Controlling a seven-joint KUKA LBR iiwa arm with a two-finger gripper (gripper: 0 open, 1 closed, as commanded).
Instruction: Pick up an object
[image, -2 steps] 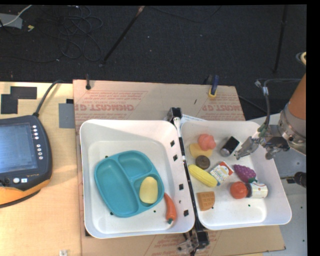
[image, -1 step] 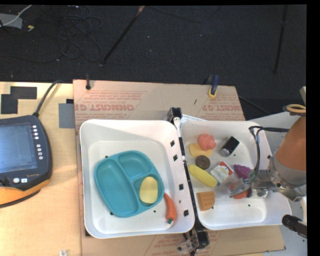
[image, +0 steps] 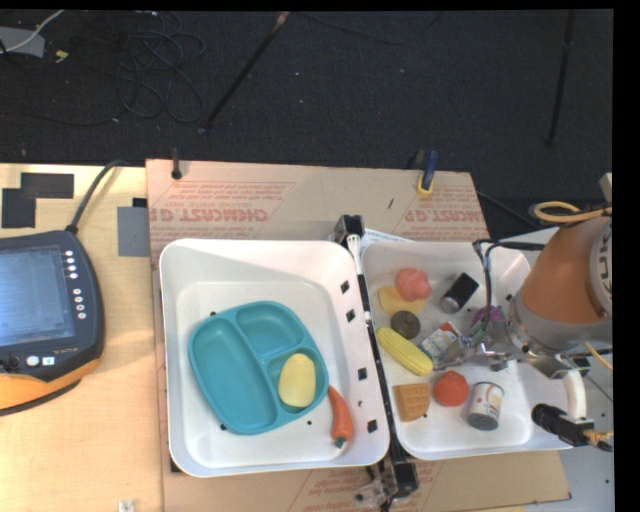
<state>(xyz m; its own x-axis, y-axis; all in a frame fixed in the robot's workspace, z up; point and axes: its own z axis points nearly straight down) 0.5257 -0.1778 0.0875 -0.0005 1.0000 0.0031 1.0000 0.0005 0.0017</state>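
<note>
Reaching in from the right, arm (image: 565, 275) hung low over right bin (image: 515, 432); gripper (image: 480, 335) near corn (image: 403, 351), grip state unclear.

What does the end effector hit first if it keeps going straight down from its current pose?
Probably the crumpled silver packet under the end effector, in the right bin. The purple item sits just beside it; depth is hard to judge from this view.

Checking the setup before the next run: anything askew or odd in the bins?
Mostly normal. The small can lies tipped on its side in the right bin, and the orange carrot sits loose beside the teal tray.
</note>
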